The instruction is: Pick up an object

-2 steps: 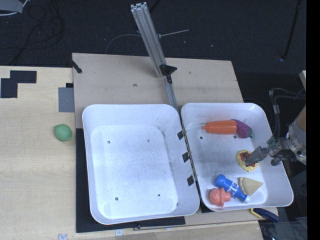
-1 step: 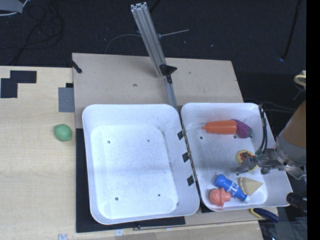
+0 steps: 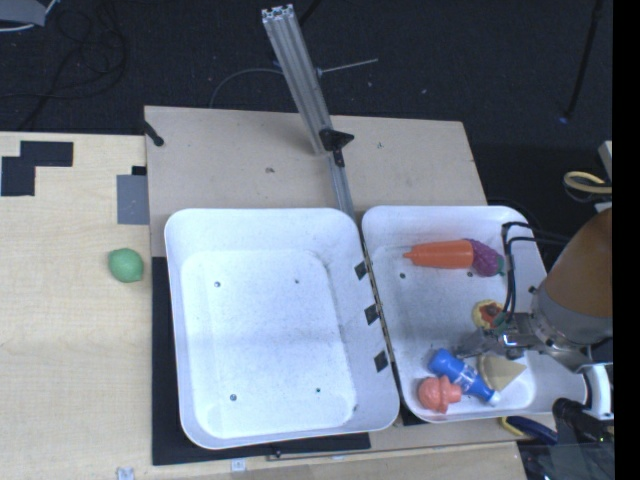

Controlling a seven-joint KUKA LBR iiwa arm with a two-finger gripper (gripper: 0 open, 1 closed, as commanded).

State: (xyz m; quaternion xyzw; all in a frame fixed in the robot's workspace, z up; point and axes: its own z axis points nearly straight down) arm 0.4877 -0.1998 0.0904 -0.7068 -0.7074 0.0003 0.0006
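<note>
Two shallow white bins sit side by side on the bench; left bin (image 3: 262,408) w/ bare floor, right bin (image 3: 420,313) w/ all the small items. Arm (image 3: 585,278) comes in from the right edge, orange band visible above the wrist, w/ black cables looping near the bin's right rim. Gripper (image 3: 487,344) is low over the right bin's lower-right area, just above the cluster of toys; can't tell from this angle if it's open or closed, and nothing is clearly seen gripped. Objects in right bin: orange carrot-like toy w/ purple end (image 3: 452,256) lying across the upper part, well apart from the gripper; small yellow-red piece (image 3: 487,314) near the right wall, just above the gripper; blue bottle-like toy (image 3: 462,373) lying tilted, just below-left of the gripper; pink-orange lump (image 3: 435,395) touching the blue toy's lower-left side; tan wedge (image 3: 503,371) just right of the blue toy. Outside the bins, green ball (image 3: 126,265) rests on the wooden tabletop at left. A slanted metal rail (image 3: 300,73) stands behind the bins.
</note>
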